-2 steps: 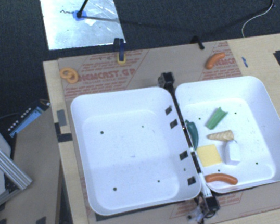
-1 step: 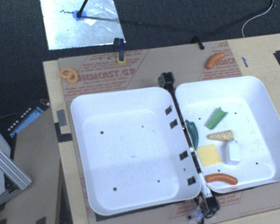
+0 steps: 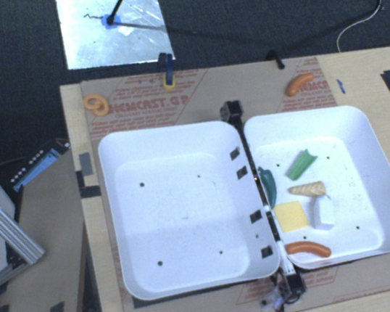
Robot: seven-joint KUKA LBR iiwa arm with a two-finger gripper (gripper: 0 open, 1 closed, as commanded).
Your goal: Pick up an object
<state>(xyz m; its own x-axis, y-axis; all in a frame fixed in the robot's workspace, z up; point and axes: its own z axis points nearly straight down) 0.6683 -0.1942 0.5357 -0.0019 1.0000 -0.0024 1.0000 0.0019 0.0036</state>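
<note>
Two shallow white bins sit side by side on a brown cardboard sheet in the middle of the frame. The left bin [image 3: 181, 205] has nothing lying on its floor, while the right bin [image 3: 371, 153] holds all the small items: a green pepper-like piece [image 3: 301, 165] near its centre, a dark green item [image 3: 267, 183] against the left wall, a tan cone [image 3: 307, 189] just below the green piece, a yellow block [image 3: 290, 216], a white bottle-like object [image 3: 323, 212] beside it, and an orange sausage [image 3: 307, 249] at the lower edge. Another orange sausage [image 3: 299, 83] and an orange pretzel [image 3: 96, 104] rest on the cardboard above the bins.
</note>
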